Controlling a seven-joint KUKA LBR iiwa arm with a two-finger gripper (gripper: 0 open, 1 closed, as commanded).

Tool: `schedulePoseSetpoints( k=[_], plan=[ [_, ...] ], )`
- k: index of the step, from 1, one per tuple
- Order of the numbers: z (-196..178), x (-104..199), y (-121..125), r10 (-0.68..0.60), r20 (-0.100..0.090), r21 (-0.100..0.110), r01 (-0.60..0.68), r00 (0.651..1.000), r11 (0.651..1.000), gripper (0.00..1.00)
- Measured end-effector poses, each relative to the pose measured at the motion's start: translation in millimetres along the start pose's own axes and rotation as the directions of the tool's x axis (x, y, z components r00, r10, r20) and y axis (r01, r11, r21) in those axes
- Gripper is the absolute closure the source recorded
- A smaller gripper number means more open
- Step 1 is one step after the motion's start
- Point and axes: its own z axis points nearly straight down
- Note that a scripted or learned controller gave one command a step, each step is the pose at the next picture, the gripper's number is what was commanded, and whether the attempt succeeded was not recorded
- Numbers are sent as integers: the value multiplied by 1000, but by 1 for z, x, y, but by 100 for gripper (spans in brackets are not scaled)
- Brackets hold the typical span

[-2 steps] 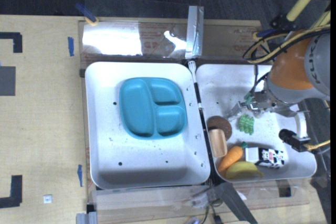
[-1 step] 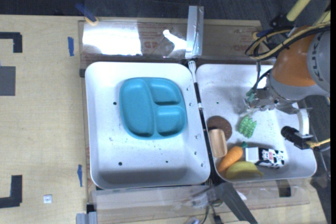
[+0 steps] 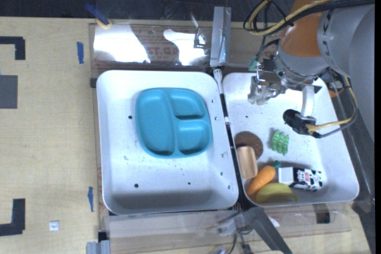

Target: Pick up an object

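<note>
My gripper (image 3: 260, 96) hangs over the back left part of the right bin (image 3: 333, 128), its fingers pointing down with only a narrow gap and nothing between them. Well in front of it lie the bin's objects: a brown disc (image 3: 249, 141), a tan cylinder (image 3: 246, 160), an orange carrot (image 3: 261, 179), a yellow banana (image 3: 277, 191), a small green block (image 3: 279, 141) and a white carton with black marks (image 3: 306, 178). The gripper touches none of them.
The left bin (image 3: 113, 146) holds a blue divided plate (image 3: 174, 121). A black cable connector (image 3: 296, 120) hangs off the arm over the right bin. A metal divider (image 3: 219, 38) and a clear panel stand behind the bins.
</note>
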Motion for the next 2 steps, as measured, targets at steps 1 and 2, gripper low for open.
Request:
schedulePoseSetpoints(
  k=[1, 2],
  plan=[
    [50, -65, -36, -333, 0, 9, 333, 943, 943, 100],
    [62, -134, -89, -618, -2, 7, 618, 786, 786, 100]
  ],
)
